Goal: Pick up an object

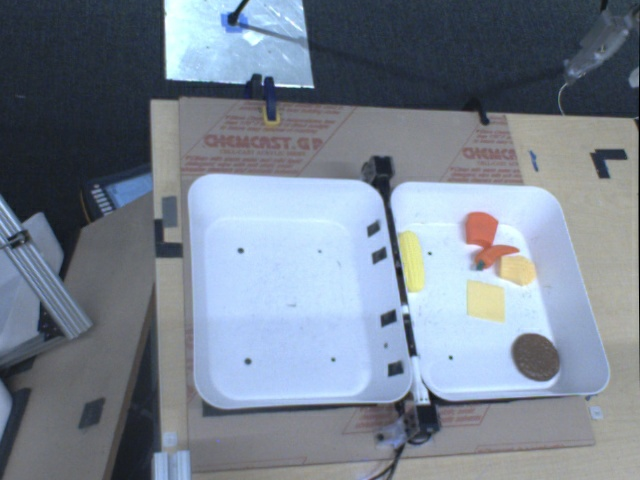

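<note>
The right bin (570, 268) holds several small items. A yellow corn cob (411, 260) lies along its left wall. An orange carrot-like piece (483, 236) sits near the back, with a small orange-yellow chunk (517, 269) beside it. A flat yellow square (487, 301) lies in the middle, and a brown round cookie (536, 356) rests near the front right corner.
The left bin (200, 298) sits beside the right one, joined by black clips along the shared edge. Both rest on a cardboard sheet (300, 138). A shiny metal plate (237, 26) lies on the dark floor behind. An aluminium rail (40, 278) stands at left.
</note>
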